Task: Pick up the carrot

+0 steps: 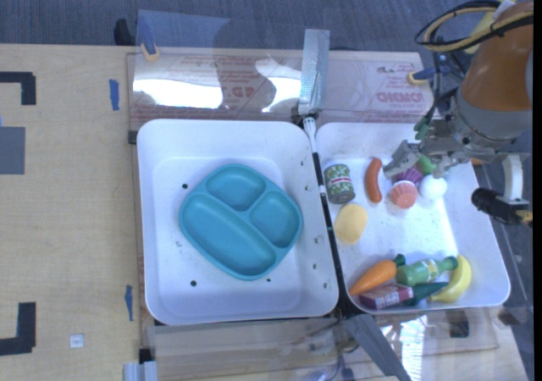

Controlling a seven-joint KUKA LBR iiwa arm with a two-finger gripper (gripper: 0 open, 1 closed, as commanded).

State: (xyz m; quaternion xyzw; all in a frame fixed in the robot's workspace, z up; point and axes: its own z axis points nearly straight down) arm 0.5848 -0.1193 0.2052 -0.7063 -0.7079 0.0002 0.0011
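Observation:
The carrot, orange with a green top, lies at the front of the right bin, beside a green bottle. My gripper hangs over the back of that bin, well behind the carrot, above a purple and green toy. It looks open, and nothing is held between its fingers. The arm's orange band and grey wrist come in from the upper right.
The right bin also holds a green can, a sausage, a pink ball, a white egg, a lemon, a banana and a red box. A teal divided plate sits in the left bin.

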